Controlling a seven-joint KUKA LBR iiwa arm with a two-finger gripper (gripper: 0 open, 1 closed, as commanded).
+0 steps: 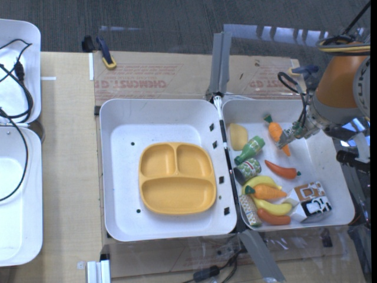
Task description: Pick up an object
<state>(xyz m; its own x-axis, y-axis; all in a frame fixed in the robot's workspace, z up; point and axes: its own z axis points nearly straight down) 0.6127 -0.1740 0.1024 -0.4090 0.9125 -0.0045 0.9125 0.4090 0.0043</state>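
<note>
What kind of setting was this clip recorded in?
Most likely a robotics lab bench set up for pick-up trials: two white bins side by side, one holding a yellow divided plate, the other toy food such as a carrot, with the arm reaching in.

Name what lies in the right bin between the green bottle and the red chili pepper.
In the camera view, bare white bin floor separates the green bottle from the red chili pepper; the green can sits just below the bottle, off that line.
</note>
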